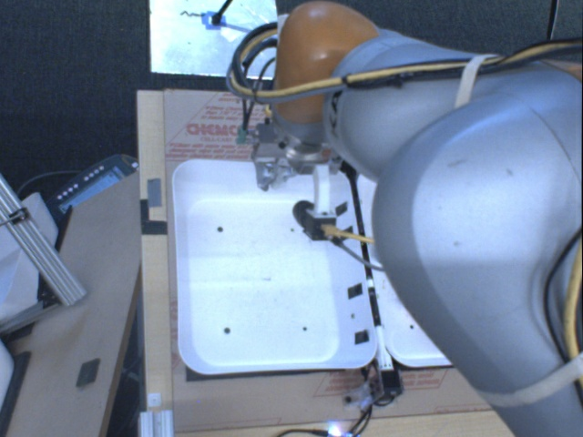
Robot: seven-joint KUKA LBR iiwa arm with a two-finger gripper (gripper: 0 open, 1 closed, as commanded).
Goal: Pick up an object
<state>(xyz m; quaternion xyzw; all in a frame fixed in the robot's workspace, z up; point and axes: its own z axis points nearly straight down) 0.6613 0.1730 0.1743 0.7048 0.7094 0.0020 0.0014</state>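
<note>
So your arm [474, 198] was stretched in from the right, over the right bin [414, 346], wrist bent down, with the gripper [271, 173] hanging just above the left bin [255, 308] at its far edge. Honestly, you couldn't tell if it was open, closed or gripping anything. Red print on the cardboard [211, 116] underneath read something like "CHEM", rest unreadable.

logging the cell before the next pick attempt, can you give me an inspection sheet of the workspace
surface: left white bin, floor with small dark dots; right white bin mostly behind the arm
job's things: nothing seen
clutter: nothing seen
grippers: gripper over the left bin's far edge
cables: yellow cables loop by the orange band; black cable runs between the bins
surroundings: printed cardboard under the bins, shiny plate behind, metal rail at left
</note>
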